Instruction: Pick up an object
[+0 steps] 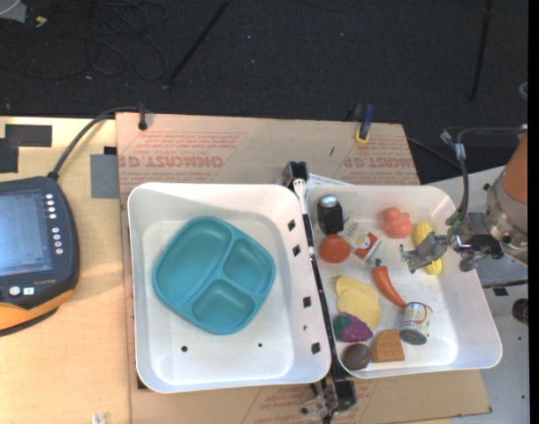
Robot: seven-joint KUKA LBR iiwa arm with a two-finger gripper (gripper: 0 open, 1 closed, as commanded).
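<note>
The pincer [426,254] hangs over the right bin [475,325], just beside a yellow banana [425,237], and I cannot tell how it stands. Below it lie an orange carrot [387,284] and a small tin can [414,321], with a red tomato [334,249] further left. A teal divided plate [215,275] sits in the left bin [155,343].

I work in a robotics lab. My table [84,148] carries a cardboard sheet [252,148] under two white bins [146,343], a handheld control pad [26,246] lies at its left edge, cables [93,16] trail over the dark floor behind, and toy food [358,303] fills one bin.
</note>
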